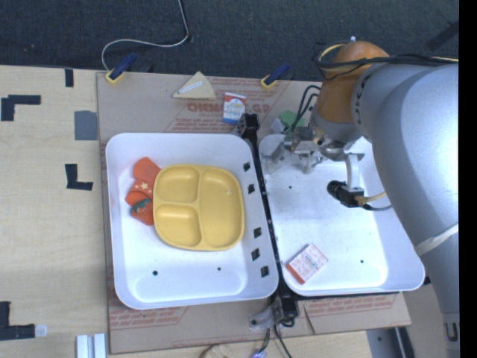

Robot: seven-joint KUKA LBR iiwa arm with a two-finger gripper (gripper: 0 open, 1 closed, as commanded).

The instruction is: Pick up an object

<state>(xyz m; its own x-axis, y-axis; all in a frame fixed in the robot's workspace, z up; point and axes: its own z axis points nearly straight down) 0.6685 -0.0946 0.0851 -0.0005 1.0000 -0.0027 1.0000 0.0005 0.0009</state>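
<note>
Arm (402, 125) enters from the right, grey body, orange band (346, 80) above the wrist. End effector (298, 151) sits low over the far-left corner of the right bin (373, 252), close to the divider between the two bins. Whether it is open or closed cannot be told from this angle; nothing is seen gripped in it.

Objects relative to the end effector:
- Green item (286, 119) just beside it, on the far side, at the bin's back edge; partly hidden by cables, identity unclear.
- Red-and-white packet (307, 262) lying flat on the right bin floor, well apart, toward the near edge and slightly right.
- Small red, white and blue carton (234, 109) standing outside the bins on the cardboard sheet (149, 99), to the left and farther back.
- Yellow divided plate (200, 206) in the left bin (186, 282), to the left across the divider and nearer the camera.
- Orange and red pieces (141, 189) just beyond the plate's left rim, touching or nearly so, farthest from the end effector.
- Pale wedge (195, 86) on the cardboard, well to the left and back.

Black cable (350, 194) hangs off the wrist just right of the end effector, over the right bin. Tabletop (45, 222) light wood with black marks
</note>
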